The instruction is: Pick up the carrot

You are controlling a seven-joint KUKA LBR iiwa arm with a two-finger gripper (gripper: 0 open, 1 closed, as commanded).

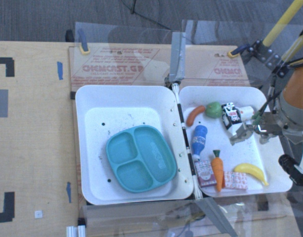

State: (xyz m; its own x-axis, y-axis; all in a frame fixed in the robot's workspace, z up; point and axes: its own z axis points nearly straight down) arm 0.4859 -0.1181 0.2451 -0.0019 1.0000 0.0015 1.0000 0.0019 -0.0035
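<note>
Carrot [218,170] lies lengthwise at the right bin's [270,94] front edge, between snack packets [206,174] and untouched. Gripper [239,135] hovers above mid-bin, well apart; grip state indeterminate, presumably pre-descent.

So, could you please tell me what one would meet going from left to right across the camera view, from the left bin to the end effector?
Teal divided plate → blue bottle → carrot → banana → end effector, which hangs above the right bin and overlaps the banana's span.
</note>
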